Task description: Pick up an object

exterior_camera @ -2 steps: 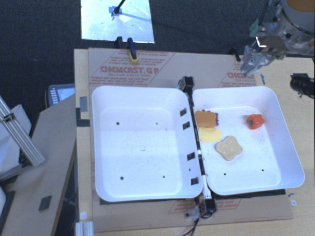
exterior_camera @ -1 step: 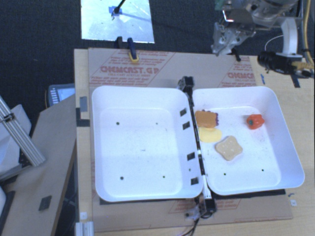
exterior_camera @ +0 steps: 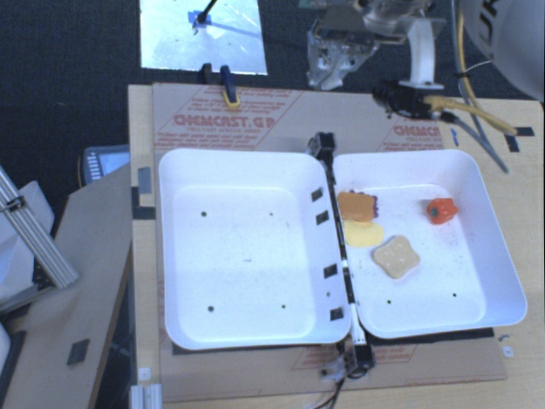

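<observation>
So going left to right: the big white plastic bin on the left (exterior_camera: 247,254) has nothing to grab, all the candidates sit in the white plastic bin on the right (exterior_camera: 477,305). Hugging its left wall there's an orange block with a purple edge (exterior_camera: 357,205), right below it a flat pale yellow disc (exterior_camera: 364,234), then a tan toast-shaped piece (exterior_camera: 396,256) just lower right of that. Off alone toward the upper right of that bin is a small orange-red pepper-like toy (exterior_camera: 440,210).

The metal two-finger hand (exterior_camera: 334,68) hangs at the top centre of the frame, beyond the bins' far edge over the worktop (exterior_camera: 511,118). Can't tell how wide it is. So everything lies below and slightly right of it in frame; the orange block looks nearest.
</observation>
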You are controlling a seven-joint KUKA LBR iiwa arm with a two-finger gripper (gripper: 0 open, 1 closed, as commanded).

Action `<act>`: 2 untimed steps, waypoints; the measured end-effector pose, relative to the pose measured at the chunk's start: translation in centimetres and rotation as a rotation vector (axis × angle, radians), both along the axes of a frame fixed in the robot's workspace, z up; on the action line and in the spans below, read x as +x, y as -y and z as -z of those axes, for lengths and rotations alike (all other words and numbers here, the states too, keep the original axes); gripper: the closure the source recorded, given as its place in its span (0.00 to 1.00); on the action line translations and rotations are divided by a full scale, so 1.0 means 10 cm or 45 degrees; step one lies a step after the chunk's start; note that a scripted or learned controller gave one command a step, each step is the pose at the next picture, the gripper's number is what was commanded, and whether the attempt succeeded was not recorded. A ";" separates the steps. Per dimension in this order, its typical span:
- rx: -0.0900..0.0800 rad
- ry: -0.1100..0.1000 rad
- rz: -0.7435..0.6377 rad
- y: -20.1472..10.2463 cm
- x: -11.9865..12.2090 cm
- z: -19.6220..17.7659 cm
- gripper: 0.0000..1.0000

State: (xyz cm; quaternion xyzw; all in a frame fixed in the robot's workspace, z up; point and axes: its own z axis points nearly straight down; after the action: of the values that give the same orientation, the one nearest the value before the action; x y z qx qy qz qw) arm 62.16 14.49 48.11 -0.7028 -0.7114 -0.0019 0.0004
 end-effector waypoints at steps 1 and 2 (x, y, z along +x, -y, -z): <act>0.001 0.008 0.002 -0.72 0.09 -0.58 1.00; -0.002 0.003 0.007 -0.91 0.43 -0.54 1.00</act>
State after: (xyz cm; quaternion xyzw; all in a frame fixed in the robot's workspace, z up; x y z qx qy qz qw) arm 66.47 23.55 53.52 -0.7046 -0.7096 -0.0022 -0.0012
